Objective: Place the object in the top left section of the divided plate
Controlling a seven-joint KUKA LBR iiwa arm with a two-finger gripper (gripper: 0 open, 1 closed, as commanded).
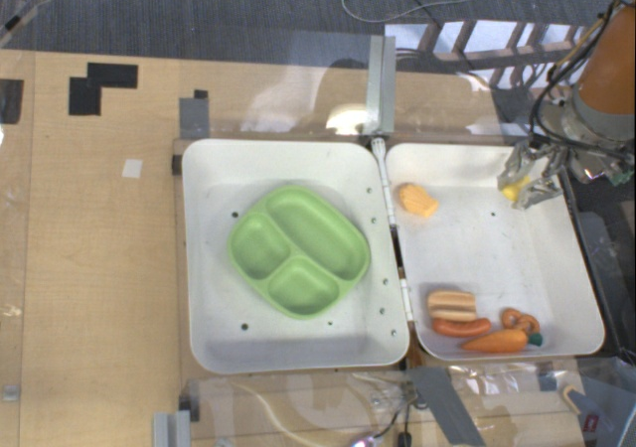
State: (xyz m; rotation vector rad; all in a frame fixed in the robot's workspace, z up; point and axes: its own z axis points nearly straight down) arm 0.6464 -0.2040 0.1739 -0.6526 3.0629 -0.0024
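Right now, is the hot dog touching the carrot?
Apart. The camera view shows the hot dog at the top of the pile and the carrot at the bottom, with a red sausage lying between them.

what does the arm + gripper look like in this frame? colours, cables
The arm has an orange band over a grey wrist section, with dark cables looping around it. The gripper below is metallic grey with two slim fingers; a small yellow patch shows by the fingertips, and what it is cannot be told. A thin black cable trails across the floor above the bins.
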